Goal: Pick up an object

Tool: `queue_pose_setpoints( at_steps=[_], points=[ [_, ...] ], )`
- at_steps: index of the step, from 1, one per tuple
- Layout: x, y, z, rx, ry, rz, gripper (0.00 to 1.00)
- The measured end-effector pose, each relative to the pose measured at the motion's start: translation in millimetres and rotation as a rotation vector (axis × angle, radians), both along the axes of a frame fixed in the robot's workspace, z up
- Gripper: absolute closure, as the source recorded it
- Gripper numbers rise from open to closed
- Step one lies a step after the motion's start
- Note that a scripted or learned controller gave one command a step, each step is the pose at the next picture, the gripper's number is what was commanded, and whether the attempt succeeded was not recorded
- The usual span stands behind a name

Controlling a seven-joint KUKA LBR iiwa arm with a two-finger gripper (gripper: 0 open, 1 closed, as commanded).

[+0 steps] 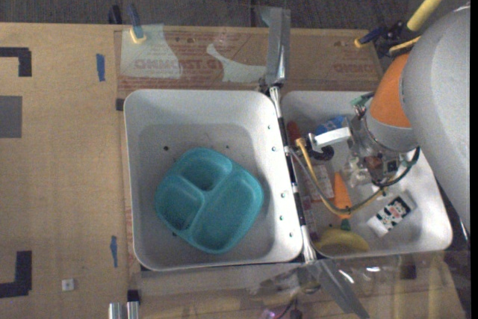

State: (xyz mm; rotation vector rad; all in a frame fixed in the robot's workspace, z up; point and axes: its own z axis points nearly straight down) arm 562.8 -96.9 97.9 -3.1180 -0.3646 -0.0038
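Two shallow white bins are seen side by side on a bench. In the left bin (142, 123) a teal divided plate (210, 199), with three compartments, is laid flat on the floor of the bin, toward its near side. The grey arm (441, 93), with its orange band (390, 97), is reached in from the right and is lowered over the right bin (437, 231). The gripper (366, 160) is placed low among the clutter near the middle of that bin; whether anything is grasped cannot be told from this view. Just beside the gripper an orange carrot-like object (340, 192) is seen, and a yellow rounded object (340, 240) is lodged at the near wall. A small black-and-white card (393, 213) is laid to the right of these, apart from the gripper.
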Motion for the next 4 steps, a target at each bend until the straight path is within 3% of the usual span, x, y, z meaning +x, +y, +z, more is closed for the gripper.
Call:
queue_pose_setpoints(
  at_steps=[1, 2, 3, 4],
  points=[
    [-39, -74, 58, -0.002, 0.003, 0.106, 1.0],
    [39, -53, 128, -0.002, 0.003, 0.025, 1.0],
    [39, -52, 128, -0.001, 0.004, 0.025, 0.0],
    [38, -74, 127, -0.002, 0.004, -0.014, 0.0]
  ],
)
